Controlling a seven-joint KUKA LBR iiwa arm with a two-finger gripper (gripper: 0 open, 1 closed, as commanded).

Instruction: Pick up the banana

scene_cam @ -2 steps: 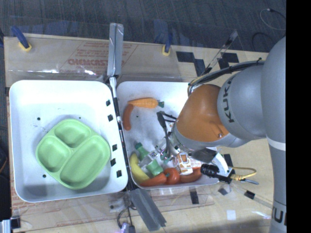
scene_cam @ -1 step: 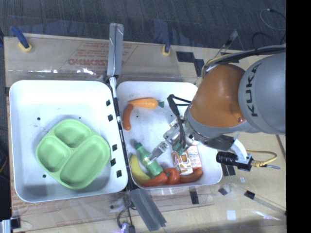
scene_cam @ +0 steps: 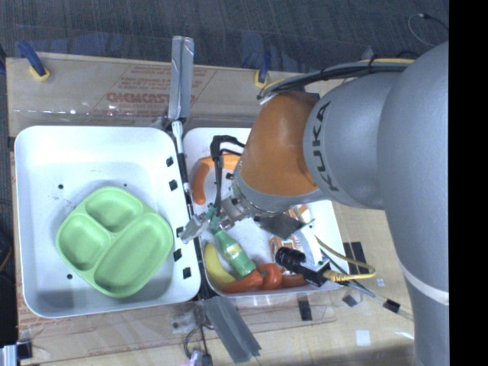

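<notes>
Looking at the near edge of the right-hand shallow white bin (scene_cam: 335, 219) first, the curved yellow banana (scene_cam: 214, 268) is lying against the bin's front-left corner, mostly buried. A green plastic bottle (scene_cam: 233, 255) lies across it, and a long red-orange pepper-looking thing (scene_cam: 255, 279) sits touching its near end. So only a sliver of yellow shows.

Just above that, the metal two-finger hand (scene_cam: 204, 227) is down low over the left side of that bin, right by the top of the bottle and just beyond the banana's far tip. Can't honestly tell how wide its fingers are, they're too small and cluttered to read, and I see nothing caught in them. The banana is clearly in the bin, not lifted.

My read: this is the reach/line-up step, grab not made yet. The next move needs the hand to come a bit nearer and lower onto the exposed yellow bit without clamping the bottle instead, which looks like the easy mistake here.

Further back there's an orange carrot-shaped piece (scene_cam: 200, 180) along the bin's left wall, and the orange-banded grey arm (scene_cam: 282, 155) covers the rest. Over in the left white bin (scene_cam: 46, 151) sits a light green divided plastic tray (scene_cam: 114, 239), well apart from the action, all on the wooden surface (scene_cam: 91, 86).
</notes>
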